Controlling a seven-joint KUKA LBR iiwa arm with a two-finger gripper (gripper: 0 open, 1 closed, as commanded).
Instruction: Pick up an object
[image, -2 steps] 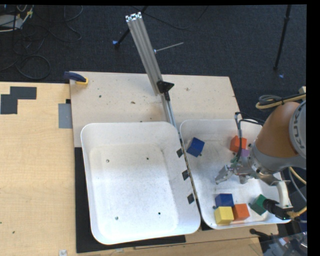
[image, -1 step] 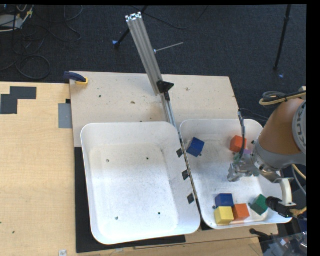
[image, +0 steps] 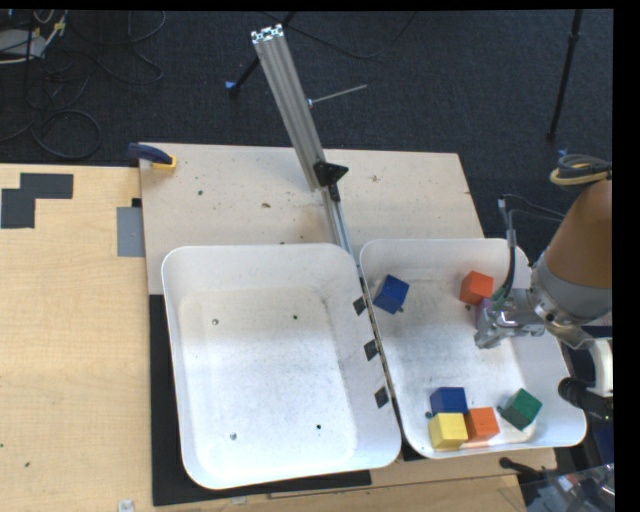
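Tool poised over the right bin, just beside the orange cube.

You have the tool (image: 487, 330) low in the right bin (image: 420, 262), its tip just below the orange cube (image: 476, 288); whether it is open or closed you cannot tell from here. Centre it over that cube before descending, since the cube stands alone, well apart from the blue cube (image: 391, 293) and the cluster at the near edge. The arm (image: 580, 250) reaches in from the right, wrist bent down steeply.

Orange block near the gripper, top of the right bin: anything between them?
Nothing visible. The orange block sits just up-left of the gripper, with bare floor of the right bin between them; the other blocks lie elsewhere.
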